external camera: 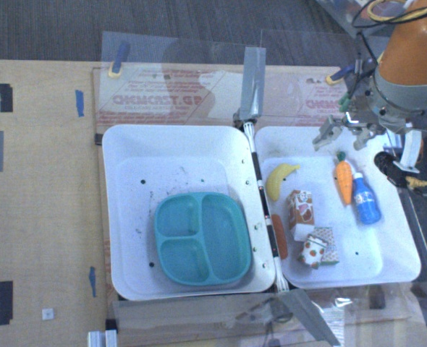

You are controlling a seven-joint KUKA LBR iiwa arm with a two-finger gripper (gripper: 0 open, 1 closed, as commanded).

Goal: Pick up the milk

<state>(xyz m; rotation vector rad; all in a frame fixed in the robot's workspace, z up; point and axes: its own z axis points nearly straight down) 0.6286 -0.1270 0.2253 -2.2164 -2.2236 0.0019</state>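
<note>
Two small cartons lie in the right bin [394,262]. A brown-and-white milk carton [300,208] sits near the bin's middle. Just in front of it lies a second carton [317,248] with orange spots. My gripper [342,137] hangs over the bin's far edge, up and to the right of the milk carton and well apart from it. It is open, with nothing between its spread fingers.
A yellow banana [278,179] lies left of the milk carton and a red sausage [278,236] lies along the bin's left wall. An orange carrot [343,181] and a blue bottle [365,202] lie right below the gripper. The left bin [127,150] holds a teal divided plate [201,238].
</note>
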